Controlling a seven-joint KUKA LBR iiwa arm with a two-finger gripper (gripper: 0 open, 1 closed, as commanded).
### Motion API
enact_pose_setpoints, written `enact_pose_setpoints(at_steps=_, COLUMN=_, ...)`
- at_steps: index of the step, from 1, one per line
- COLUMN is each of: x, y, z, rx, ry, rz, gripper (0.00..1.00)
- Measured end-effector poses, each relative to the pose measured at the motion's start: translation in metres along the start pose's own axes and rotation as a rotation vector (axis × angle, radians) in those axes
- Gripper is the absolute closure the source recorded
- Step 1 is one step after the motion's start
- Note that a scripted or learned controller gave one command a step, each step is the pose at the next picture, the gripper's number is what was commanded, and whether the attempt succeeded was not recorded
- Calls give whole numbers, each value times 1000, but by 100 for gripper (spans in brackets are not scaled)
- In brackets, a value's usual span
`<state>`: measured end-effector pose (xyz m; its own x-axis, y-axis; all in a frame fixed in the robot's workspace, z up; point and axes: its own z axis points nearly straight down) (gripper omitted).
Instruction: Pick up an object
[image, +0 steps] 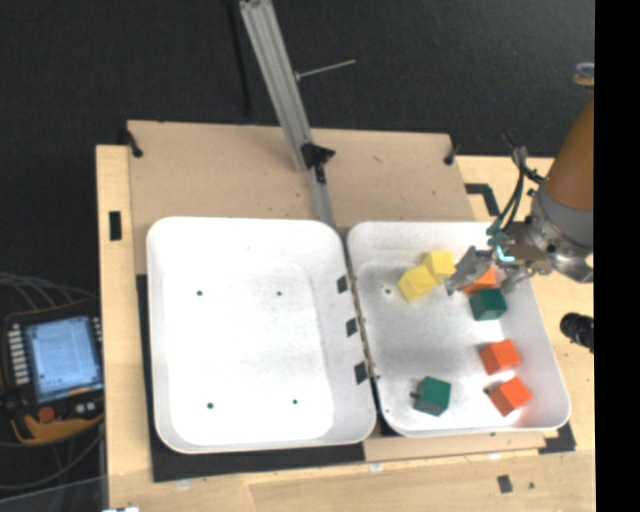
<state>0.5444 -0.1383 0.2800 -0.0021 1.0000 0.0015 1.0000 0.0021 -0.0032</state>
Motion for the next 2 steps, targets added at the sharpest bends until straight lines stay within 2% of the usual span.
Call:
enact_pose_setpoints(at_steps=1, x=0, y=1, z=-2, rx=-5, ry=-1, rz=1, gripper=0)
enact_pose_setpoints(at_steps=2, x=-9, y=-5, z=44, rx=0, ry=-3, rz=4, gripper=0)
